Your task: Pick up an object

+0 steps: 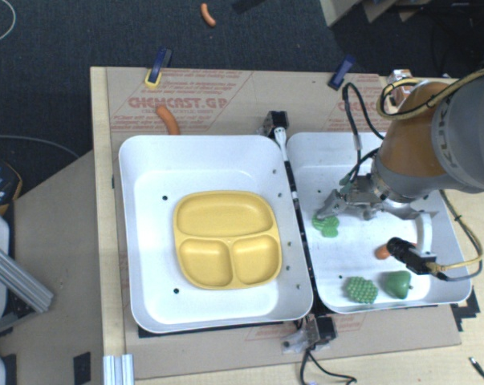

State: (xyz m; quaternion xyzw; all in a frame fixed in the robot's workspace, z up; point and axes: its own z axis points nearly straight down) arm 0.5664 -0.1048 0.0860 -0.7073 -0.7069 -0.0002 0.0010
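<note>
My gripper (335,208) low in right bin (338,147), middle of frame, just above small green piece (328,227). Can't tell if it is open or shut. Step: reaching for grab. Next: drop straight down, squeeze green piece, lift.

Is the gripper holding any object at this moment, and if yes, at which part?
It cannot be told. The gripper is low in the right bin, right above a small green piece.
</note>
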